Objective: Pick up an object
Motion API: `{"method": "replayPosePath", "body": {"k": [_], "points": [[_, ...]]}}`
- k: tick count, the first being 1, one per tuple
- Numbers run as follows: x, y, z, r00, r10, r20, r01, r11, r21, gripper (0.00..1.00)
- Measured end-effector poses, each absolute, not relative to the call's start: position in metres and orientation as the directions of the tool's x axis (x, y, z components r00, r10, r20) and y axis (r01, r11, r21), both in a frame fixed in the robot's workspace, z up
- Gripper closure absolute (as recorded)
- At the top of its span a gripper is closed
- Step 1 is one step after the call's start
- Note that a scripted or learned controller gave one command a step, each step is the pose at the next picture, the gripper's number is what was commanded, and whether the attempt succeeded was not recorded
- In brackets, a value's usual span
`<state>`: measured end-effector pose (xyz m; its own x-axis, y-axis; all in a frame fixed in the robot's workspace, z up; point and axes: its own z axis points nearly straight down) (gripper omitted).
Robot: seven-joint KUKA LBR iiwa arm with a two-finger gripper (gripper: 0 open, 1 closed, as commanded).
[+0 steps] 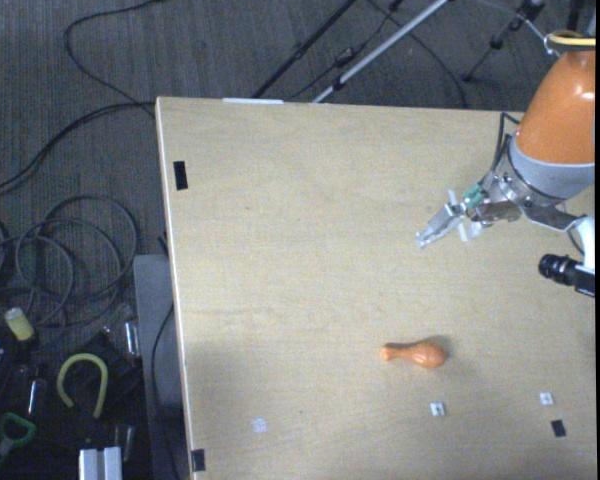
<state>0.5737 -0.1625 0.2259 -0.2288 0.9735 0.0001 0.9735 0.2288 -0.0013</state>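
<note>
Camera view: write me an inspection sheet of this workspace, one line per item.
Surface: tan bench top, a few small marks near the front edge.
Job's things: one orange pear-shaped object lying on its side, apart from the gripper.
Clutter: nothing seen on the bench.
Grippers: gripper above the bench's right part, nothing between its fingers.
Cables: black cables coiled on the floor to the left.
Surroundings: grey carpet, tripod legs behind, green U-shaped item on the floor.
</note>
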Motion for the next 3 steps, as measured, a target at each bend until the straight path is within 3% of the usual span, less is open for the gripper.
{"method": "replayPosePath", "body": {"k": [1, 2, 3], "points": [[0.631, -0.185, 0.128, -0.133, 0.991, 0.001, 0.991, 0.133, -0.002, 0.00], [0.665, -0.161, 0.084, -0.309, 0.951, -0.002, 0.951, 0.309, -0.001, 0.00], [0.666, -0.161, 0.093, -0.309, 0.951, -0.004, 0.951, 0.309, 0.000, 1.00]]}}
